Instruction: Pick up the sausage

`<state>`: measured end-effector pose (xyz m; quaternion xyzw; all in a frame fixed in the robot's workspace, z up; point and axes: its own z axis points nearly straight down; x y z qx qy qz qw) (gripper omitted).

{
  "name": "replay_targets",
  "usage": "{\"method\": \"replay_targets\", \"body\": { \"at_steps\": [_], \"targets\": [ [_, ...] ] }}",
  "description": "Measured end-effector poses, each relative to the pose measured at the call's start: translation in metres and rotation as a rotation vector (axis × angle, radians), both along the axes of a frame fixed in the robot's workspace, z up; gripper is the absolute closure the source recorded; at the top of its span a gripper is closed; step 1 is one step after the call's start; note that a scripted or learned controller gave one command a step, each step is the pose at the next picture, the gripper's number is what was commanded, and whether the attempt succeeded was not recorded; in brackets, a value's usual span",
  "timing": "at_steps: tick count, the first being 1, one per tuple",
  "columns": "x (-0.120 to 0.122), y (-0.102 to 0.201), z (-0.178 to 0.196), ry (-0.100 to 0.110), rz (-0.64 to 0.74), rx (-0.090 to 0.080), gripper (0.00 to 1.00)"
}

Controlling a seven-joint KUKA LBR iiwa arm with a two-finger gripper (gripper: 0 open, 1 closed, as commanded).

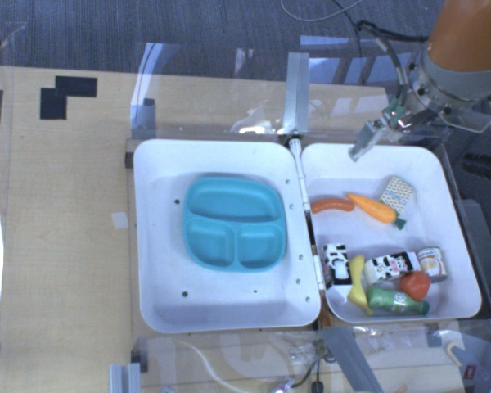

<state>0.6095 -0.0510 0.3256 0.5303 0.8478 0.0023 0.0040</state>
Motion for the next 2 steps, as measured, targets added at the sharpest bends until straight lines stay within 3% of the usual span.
{"method": "replay_targets", "body": {
  "at_steps": [1,2],
  "targets": [
    [-0.039,0.041,0.042,-0.001,0.212,-0.001,0.00],
    [-0.081,0.066,0.043,0.001,0.369,-0.002,0.00]
  ]
}}
